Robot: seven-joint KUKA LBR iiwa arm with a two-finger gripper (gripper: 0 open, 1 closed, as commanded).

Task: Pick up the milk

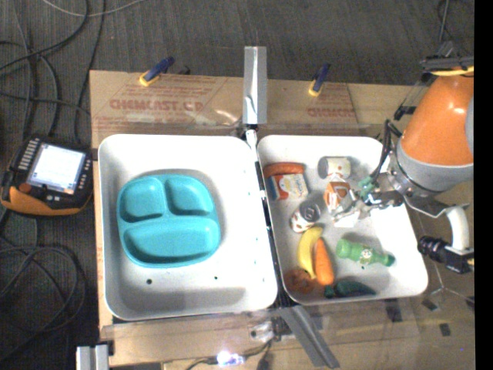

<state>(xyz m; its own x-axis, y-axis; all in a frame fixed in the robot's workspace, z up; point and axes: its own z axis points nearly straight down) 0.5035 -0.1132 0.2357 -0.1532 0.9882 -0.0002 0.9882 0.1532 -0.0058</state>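
Above the right white plastic bin (400, 284), the end effector (356, 203) hovered beside an orange-and-white milk carton (336, 193). Its label was unreadable. I could not tell the end effector's state.

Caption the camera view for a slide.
Gripper over the right bin beside the milk carton; teal plate in left bin.

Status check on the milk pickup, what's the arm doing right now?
Pincer low in right bin, at the milk. Grasp unconfirmed. Can, banana, green bottle close by.
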